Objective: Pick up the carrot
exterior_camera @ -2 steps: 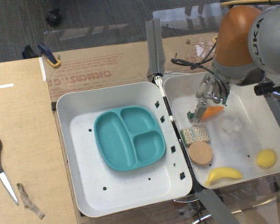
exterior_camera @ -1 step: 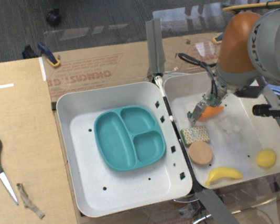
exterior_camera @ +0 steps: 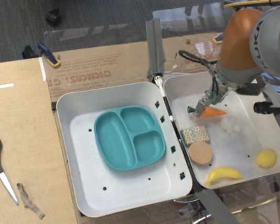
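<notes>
Carrot (exterior_camera: pixel 213 112) lies flat in the right-hand white bin (exterior_camera: pixel 276 165), toward that bin's far left part, long axis roughly across the view, green stub end pointing to the divider between the bins. Gripper (exterior_camera: pixel 205 106) sits right at the carrot's leafy end, touching or nearly so; cannot tell whether the jaws are apart or together, nor whether the carrot is between them. Nearer the camera from the carrot: a patterned block (exterior_camera: pixel 195 134), a tan round disc (exterior_camera: pixel 200 153), a banana (exterior_camera: pixel 223 175), and off to the carrot's right a lemon (exterior_camera: pixel 266 158), all well apart from it. Carrot looks like a toy, likely light, rigid, smooth plastic, so probably slippery and prone to roll or squirt out along its taper. Best hold, by my judgement: across the thicker orange middle, jaws square to the long axis, not at the narrow tip. Teal divided plate (exterior_camera: pixel 131 137) lies in the other bin, left of the carrot.
</notes>
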Controlling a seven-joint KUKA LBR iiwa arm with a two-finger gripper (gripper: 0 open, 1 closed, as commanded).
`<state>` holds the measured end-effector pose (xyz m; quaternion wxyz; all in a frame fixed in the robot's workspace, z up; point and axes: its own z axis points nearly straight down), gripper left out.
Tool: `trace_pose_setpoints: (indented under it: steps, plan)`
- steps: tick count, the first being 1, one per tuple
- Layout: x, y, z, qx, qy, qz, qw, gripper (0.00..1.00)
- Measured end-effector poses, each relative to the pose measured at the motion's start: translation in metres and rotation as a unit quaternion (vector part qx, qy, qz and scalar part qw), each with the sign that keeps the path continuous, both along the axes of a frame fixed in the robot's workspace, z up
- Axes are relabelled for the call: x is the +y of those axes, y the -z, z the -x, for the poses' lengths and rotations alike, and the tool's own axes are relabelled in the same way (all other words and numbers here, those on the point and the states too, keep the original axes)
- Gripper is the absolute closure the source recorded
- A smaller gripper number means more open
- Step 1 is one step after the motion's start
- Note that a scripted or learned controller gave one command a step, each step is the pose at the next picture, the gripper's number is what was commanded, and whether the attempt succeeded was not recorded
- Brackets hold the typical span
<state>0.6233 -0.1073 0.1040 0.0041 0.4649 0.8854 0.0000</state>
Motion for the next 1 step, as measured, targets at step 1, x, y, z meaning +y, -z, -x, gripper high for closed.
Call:
trace_pose_setpoints:
  steps: [1]
  plan:
    - [0.0619,-0.0886,0.0276,0.002,-0.038,-0.0011,0.9993,1.00]
